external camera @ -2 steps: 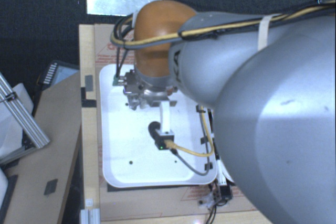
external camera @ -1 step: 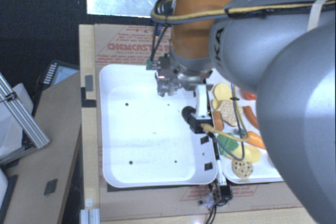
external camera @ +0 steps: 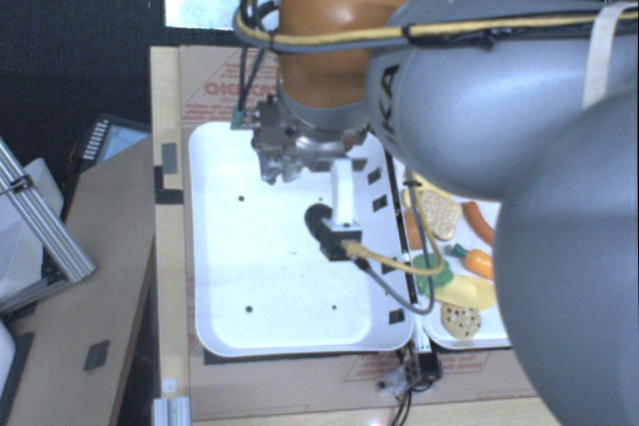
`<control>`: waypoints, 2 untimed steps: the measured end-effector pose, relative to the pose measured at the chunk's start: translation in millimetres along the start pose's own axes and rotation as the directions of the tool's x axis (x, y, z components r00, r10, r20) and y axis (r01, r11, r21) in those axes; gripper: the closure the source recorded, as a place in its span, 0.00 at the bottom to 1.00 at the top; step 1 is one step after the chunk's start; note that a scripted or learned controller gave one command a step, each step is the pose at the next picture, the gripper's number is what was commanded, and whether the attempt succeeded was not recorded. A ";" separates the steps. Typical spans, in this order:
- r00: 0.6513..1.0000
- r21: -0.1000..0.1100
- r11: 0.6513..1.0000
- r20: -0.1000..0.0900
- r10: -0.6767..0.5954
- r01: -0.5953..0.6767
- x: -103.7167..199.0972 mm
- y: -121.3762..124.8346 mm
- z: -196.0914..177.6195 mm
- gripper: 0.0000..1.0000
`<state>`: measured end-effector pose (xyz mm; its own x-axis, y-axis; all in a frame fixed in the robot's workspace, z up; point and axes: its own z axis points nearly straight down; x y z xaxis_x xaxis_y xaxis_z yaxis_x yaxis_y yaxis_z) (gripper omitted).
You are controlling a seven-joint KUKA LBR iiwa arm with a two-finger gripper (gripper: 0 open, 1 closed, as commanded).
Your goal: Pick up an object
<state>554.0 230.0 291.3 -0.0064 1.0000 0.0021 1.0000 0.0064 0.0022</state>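
Camera view: two shallow white bins of smooth plastic, side by side. The gripper (external camera: 278, 160) hangs over the left bin (external camera: 225, 314), near its far edge; we cannot tell whether it is open or closed. The things to pick lie in the right bin (external camera: 479, 342), partly under the grey arm (external camera: 479, 115). We count one speckled tan cracker (external camera: 435, 212), two smooth orange carrots (external camera: 477, 219), one green piece (external camera: 435, 276), one yellow lump (external camera: 469, 292) and one round dotted biscuit (external camera: 459, 319)

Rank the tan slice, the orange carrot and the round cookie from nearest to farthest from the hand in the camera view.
1. Tan slice, right bin, nearest the hand over the left bin.
2. Orange carrot, just right of the slice.
3. Round cookie, right bin's front.
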 end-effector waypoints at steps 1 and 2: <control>1.000 -0.006 1.000 -0.001 0.002 -0.002 4.5 59.8 -30.6 1.00; 1.000 -0.002 1.000 0.001 -0.003 0.003 4.3 57.8 -39.5 1.00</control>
